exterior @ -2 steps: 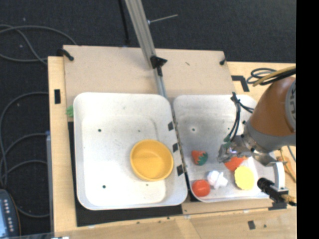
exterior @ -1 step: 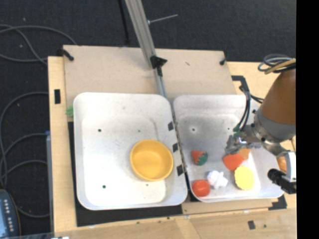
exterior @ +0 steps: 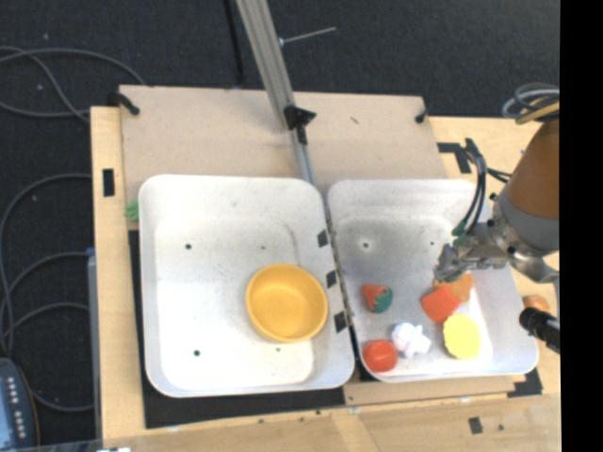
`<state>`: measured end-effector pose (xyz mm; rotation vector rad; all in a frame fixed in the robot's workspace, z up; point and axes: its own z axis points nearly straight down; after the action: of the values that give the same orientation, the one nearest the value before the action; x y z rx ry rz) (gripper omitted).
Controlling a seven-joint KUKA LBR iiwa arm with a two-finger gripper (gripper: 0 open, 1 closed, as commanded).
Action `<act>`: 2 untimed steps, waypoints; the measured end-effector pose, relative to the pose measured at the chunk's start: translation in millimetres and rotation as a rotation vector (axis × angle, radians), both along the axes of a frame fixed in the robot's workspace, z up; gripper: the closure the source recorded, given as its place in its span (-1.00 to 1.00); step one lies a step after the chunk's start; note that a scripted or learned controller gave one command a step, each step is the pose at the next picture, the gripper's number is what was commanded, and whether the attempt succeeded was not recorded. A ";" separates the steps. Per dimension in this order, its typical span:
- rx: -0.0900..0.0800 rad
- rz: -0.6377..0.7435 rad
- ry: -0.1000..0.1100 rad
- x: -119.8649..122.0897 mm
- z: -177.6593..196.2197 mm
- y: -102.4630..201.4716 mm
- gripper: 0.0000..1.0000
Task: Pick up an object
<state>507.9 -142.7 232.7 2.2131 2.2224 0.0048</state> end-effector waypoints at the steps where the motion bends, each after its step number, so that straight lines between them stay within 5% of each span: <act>1: 0.003 0.004 0.002 -1.6 10.7 55.3 1.00; 2: 0.003 0.005 0.005 -5.2 9.1 116.2 1.00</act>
<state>502.7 -26.5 241.8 2.2122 2.2318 0.0030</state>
